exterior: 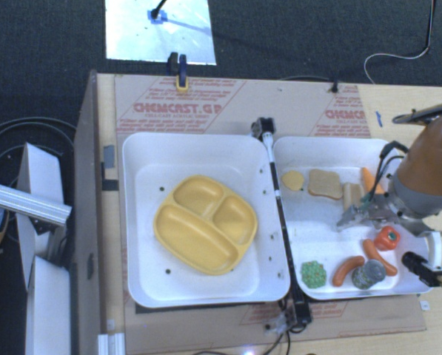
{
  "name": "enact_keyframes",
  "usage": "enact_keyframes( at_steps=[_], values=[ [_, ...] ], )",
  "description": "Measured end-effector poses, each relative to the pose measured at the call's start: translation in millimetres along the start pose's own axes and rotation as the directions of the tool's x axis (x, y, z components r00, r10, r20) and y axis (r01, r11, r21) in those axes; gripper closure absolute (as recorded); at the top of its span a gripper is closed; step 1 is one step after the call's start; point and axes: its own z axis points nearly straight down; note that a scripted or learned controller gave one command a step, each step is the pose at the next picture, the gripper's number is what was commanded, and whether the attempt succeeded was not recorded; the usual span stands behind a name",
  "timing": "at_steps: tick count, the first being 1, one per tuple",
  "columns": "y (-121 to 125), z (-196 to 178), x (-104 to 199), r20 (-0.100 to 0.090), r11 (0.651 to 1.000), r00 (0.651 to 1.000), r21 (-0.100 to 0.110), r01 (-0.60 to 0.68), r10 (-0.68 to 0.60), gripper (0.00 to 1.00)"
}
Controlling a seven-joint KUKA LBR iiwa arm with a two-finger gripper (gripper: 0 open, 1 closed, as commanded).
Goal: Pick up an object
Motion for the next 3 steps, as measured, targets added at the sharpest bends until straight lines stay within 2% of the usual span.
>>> enact_keyframes(
  at_steps=[1, 2, 3],
  values=[
    [50.2, -60.6, 15.4, 0.000, 1.000, 1.000, -0.004, 0.003, -0.003, 0.00],
    [7.4, 0.2, -17.0, -0.001, 1.000, 1.000, 0.001, 0.000, 0.000, 0.00],
    [69.1, -49.4, 27.3, 0.000, 1.000, 1.000, -0.003, 0.003, -0.003, 0.00]
  ],
)
